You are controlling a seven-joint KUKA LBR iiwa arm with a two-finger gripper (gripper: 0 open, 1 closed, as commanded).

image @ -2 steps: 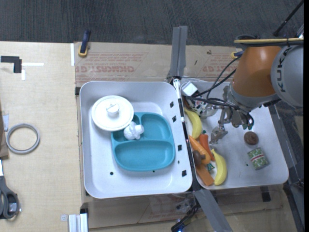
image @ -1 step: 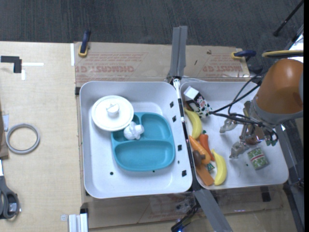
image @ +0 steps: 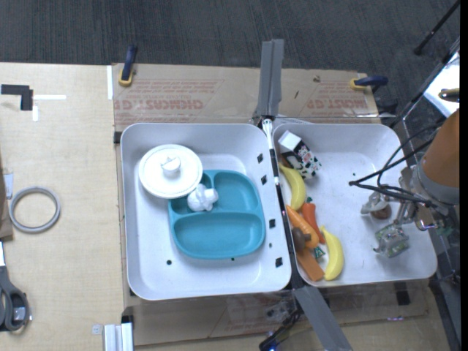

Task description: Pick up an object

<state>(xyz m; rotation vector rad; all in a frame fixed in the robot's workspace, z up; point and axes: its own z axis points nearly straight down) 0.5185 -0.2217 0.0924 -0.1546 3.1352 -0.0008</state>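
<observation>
My gripper [image: 385, 225] hangs low over the right part of the right bin [image: 365, 143], reaching in from the right edge. Its two fingertips [image: 393, 241] stand apart, so it is open, with bare bin floor between them. The objects lie along that bin's left wall. At the top there is a white block [image: 289, 141] and a black-and-white cow toy [image: 307, 161]. Below them come a yellow banana [image: 295, 186], an orange carrot [image: 310, 221], and a second banana [image: 334, 254]. All of these are well left of the gripper.
The left bin [image: 139, 269] holds a blue divided tray [image: 219, 229], a round white lid [image: 170, 171] and a small white lump [image: 202, 198]. Black cables [image: 387, 168] cross the right bin's upper right. A grey ring [image: 32, 209] lies on the bench at left.
</observation>
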